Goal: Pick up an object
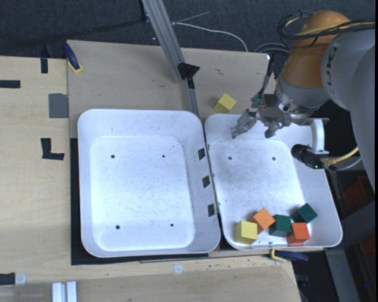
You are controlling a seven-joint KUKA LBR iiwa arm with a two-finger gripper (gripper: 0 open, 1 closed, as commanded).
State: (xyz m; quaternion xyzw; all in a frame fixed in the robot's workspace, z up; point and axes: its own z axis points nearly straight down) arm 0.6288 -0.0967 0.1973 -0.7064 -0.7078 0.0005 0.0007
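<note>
A: Where is the grey two-finger gripper (pixel 257 126) relative to the right-hand shallow white plastic bin (pixel 239 168)?

B: Over that bin's far edge, near its far-left corner. Its two fingers are spread apart and there is nothing between them.

A: And the loose pieces?

B: Five small cubes are bunched in the bin's near-right corner: a yellow foam cube (pixel 246 231) sits leftmost, an orange cube (pixel 263 218) just beside it toward the bin's far side, a dark green cube (pixel 281 223) next along, a red-orange cube (pixel 300 232) against the bin's near-right wall, and a second dark green cube (pixel 306 212) just beyond that. They are well apart from the gripper.

A: Anything outside the bin?

B: A second yellow cube (pixel 225 102) lies on the tan bench top (pixel 126 74), just past the bin's far-left corner and near the gripper's left finger.

A: What borders the bin on its left?

B: The left-hand shallow white bin (pixel 88 168), touching it side by side. A slanted grey metal pole (pixel 167 30) crosses the bench beyond the bin's far-left corner.
</note>
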